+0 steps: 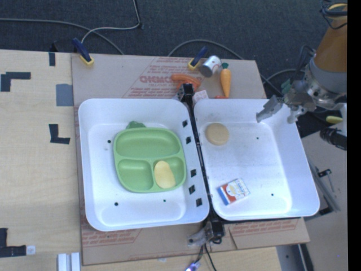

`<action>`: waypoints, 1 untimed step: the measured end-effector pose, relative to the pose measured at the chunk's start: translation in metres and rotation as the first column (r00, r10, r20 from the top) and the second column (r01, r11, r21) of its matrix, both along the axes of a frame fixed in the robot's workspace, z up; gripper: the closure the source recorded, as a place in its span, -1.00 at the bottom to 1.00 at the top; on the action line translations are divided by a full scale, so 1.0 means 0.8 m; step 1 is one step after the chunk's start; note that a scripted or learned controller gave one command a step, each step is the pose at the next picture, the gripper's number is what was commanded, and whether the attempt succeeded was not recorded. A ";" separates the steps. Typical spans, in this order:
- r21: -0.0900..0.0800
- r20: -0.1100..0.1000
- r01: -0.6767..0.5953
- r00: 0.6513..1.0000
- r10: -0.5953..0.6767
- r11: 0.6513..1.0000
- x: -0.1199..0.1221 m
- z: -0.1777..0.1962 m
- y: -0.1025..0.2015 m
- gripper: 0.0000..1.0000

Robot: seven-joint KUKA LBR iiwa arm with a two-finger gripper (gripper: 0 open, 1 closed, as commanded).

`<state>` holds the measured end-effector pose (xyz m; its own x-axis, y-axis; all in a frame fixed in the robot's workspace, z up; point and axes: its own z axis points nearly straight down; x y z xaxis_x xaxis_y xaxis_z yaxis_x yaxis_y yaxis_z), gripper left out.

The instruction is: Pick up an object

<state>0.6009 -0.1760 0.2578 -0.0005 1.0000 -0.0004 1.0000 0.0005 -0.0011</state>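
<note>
Camera view: end effector (280, 110) spread wide, holding nothing; round tan object (216, 134) lies well left.

arm (333, 44) cut off at the right edge; carton (233, 191) print too small to read.

Carrot (225, 82), perhaps toy, behind bins (90, 168)
</note>
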 end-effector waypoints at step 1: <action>0.002 -0.003 -0.001 1.000 0.001 1.000 0.015 -0.108 0.058 -1.00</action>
